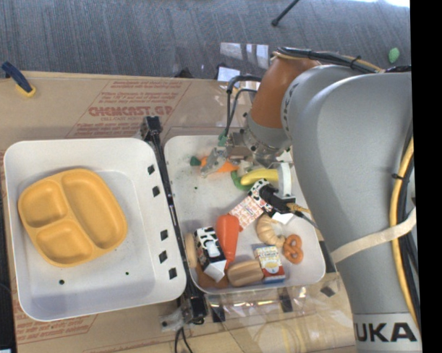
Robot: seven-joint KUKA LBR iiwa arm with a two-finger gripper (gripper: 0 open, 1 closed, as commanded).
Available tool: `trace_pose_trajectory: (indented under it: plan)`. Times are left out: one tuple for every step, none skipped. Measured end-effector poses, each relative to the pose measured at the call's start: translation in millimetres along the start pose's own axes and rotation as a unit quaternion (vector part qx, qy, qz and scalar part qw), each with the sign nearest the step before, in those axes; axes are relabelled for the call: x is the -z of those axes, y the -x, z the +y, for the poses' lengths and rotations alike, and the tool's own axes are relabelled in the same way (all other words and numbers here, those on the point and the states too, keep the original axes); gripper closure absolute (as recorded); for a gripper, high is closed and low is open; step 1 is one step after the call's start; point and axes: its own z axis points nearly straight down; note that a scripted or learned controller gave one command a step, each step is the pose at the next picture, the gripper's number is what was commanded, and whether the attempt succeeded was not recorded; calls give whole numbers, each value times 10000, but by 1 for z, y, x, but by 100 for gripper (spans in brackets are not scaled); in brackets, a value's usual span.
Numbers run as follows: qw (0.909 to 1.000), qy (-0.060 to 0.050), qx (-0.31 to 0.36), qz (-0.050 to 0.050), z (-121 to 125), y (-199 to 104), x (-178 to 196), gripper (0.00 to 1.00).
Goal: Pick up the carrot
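Grey ribbed carpet (129,30) beyond the cardboard-covered bench (81,105) — glare at top right.

Glossy plastic carrot (228,239); seemingly matt yellow tray (72,215).

A single fixed camera looks down at a slant from above the bench, far enough to take in both white bins. The arm (351,175) enters from the right, its gripper (231,154) over the far end of the right bin (180,210); the left bin (22,288) lies beyond it, leftward.
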Motion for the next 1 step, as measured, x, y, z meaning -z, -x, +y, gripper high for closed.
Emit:
trace_pose_trajectory:
  plan:
    - [10000,-20,42,-5,0,-2,10,100]
